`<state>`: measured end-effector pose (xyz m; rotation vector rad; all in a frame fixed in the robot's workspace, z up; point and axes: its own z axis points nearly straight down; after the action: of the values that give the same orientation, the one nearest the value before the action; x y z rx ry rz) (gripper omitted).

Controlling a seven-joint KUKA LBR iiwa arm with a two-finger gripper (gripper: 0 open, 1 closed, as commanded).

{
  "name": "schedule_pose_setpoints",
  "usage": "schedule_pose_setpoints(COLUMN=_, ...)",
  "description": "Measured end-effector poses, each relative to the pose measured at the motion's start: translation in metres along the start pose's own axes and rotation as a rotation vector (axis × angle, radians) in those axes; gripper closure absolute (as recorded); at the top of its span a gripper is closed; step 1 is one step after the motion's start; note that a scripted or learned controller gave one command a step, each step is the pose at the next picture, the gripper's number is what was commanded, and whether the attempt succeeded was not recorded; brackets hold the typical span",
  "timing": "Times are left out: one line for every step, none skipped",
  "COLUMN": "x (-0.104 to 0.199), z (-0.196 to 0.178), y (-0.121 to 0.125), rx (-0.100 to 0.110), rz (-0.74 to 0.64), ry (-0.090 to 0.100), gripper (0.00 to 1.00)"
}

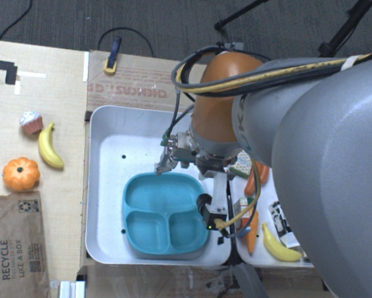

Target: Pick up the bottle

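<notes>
1. My gripper (166,161) hovers at the far edge of the blue divided tray (164,216) in the left bin (103,189).
2. Finger spread: can't tell.
3. Bottle's whereabouts: can't tell either.

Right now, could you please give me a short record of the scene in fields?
left bin: holds a blue divided plate
gripper: above the plate's far edge
right bin: banana and carrot visible, arm covers the rest
bench left of bins: small pumpkin, second banana, cupcake
bottle: cannot tell where it is
</notes>
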<state>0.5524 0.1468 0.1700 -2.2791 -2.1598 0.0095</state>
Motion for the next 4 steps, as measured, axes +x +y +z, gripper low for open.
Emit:
schedule_pose_setpoints(x=0.018, z=0.027, y=0.015, rx=-0.001, rz=0.616, ry=0.0, gripper=0.0)
schedule_pose_setpoints(x=0.008, z=0.077, y=0.042, rx=-0.001, rz=0.836, ry=0.004, gripper=0.0)
schedule_pose_setpoints(x=0.008, z=0.071, y=0.039, rx=0.009, rz=0.832, ry=-0.003, gripper=1.0)
schedule_pose_setpoints(x=0.048, z=-0.027, y=0.069, rx=-0.001, rz=0.754, ry=0.003, gripper=1.0)
